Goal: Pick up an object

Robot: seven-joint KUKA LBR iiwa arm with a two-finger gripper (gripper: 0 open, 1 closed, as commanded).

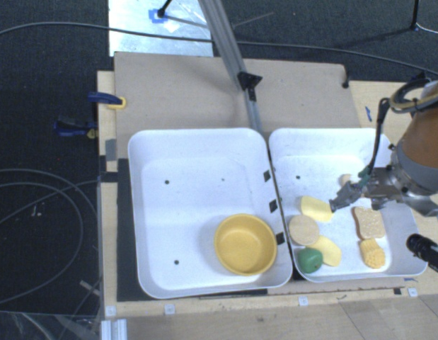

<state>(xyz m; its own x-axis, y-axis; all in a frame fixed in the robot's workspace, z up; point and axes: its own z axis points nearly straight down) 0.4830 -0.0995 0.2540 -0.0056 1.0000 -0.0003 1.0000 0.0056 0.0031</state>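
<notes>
End effector [344, 198] hangs low in the right bin [325, 147]; its state I cannot tell. Yellow piece [315, 208] lies just beside it, near a toast slice [369, 222]. Bowl [245, 244] sits in the left bin [190, 147].

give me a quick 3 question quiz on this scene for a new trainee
1. True or false: the round yellow plastic bowl sits in the left white bin.
2. Which item lies closest to the pincer?
A. green rounded toy
B. pale yellow oval piece
C. tan bread-slice toy
3. Fill in: the grey arm with the orange band reaches over the ____ white bin.

Key: 1 true; 2 B; 3 right.
</notes>
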